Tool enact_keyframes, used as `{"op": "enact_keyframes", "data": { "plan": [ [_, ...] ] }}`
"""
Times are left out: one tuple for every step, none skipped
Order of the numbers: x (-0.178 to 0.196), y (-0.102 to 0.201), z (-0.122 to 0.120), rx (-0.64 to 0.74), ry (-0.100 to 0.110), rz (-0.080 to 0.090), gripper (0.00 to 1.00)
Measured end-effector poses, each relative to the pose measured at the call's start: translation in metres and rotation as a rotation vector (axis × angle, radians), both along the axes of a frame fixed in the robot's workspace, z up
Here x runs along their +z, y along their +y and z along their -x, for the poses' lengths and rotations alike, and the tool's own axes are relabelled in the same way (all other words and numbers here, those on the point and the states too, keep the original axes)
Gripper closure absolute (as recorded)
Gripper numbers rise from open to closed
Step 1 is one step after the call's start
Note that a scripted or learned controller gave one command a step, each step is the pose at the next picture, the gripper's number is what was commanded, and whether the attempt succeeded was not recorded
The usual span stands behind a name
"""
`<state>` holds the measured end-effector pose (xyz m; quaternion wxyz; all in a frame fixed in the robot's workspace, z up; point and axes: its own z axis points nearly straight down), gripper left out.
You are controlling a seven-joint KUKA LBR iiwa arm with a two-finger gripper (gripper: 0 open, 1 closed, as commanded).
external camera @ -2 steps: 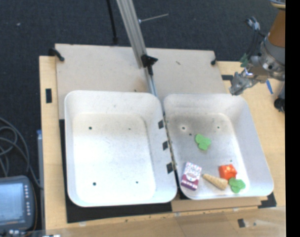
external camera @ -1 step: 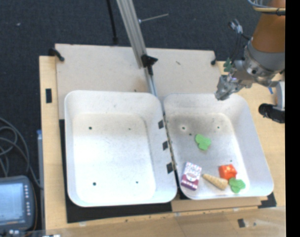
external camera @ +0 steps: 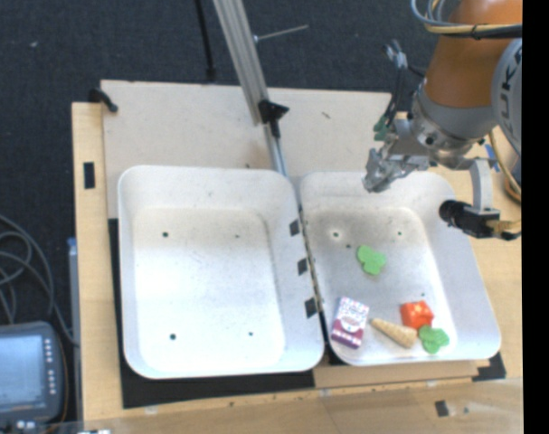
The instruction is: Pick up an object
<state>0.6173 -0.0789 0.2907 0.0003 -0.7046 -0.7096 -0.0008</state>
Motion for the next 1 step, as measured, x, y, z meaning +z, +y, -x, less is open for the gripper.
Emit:
{"op": "enact_keyframes", "data": {
  "plan": [
    [-0.0001, 0.0444, 0.0115, -0.001, 0.0, 0.001, 1.0]
  ]
}}
